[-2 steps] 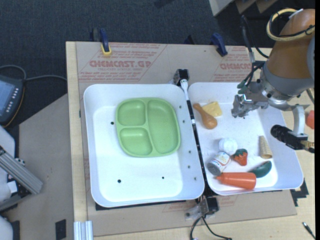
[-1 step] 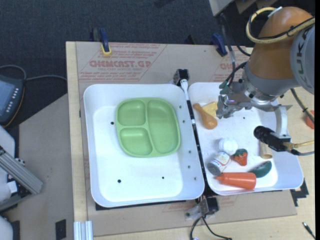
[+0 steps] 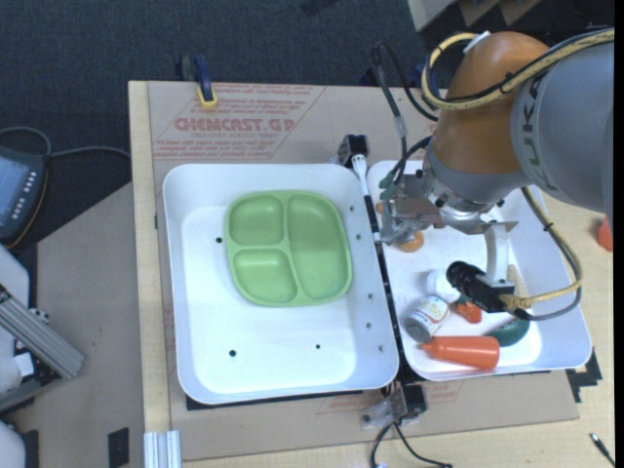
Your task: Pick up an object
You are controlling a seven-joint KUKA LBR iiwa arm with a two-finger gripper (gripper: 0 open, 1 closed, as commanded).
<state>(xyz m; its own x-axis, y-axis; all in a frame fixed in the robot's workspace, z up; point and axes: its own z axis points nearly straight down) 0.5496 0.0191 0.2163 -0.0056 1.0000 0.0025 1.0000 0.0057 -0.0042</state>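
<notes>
- The orange piece (image 3: 411, 244) lies in the right bin (image 3: 558, 310), in its far-left part, close to the wall shared with the other bin.
- The gripper (image 3: 398, 224) hangs right over that spot, its tip just beside or touching the orange piece; from this angle I cannot tell which.
- Whether the gripper is open or closed cannot be told, since the wrist covers it from above. Nothing is seen held in it.
- The other loose things sit in the near half of the same bin, apart from the gripper.
- A small white lump (image 3: 435, 282) lies nearest, just toward the front from the orange piece.
- A jar (image 3: 426, 316) with a pale label lies tilted near the left wall, just in front of the lump.
- A red bit (image 3: 469, 311) rests just right of the jar.
- A carrot (image 3: 464, 351) lies on its side along the near wall, in front of the jar and the red bit.
- A teal thing (image 3: 515, 331) curves round the carrot's right end, touching or nearly touching it.
- The arm (image 3: 546, 105) reaches in from the right, with its orange band (image 3: 487, 66) above the far part of the right bin.
- The left bin (image 3: 195, 291) holds a green plate (image 3: 289, 248) with four compartments, lying flat toward its far side.
- Both bins rest on a brown board (image 3: 244, 120), with a clamp (image 3: 204, 81) at its far edge.
</notes>
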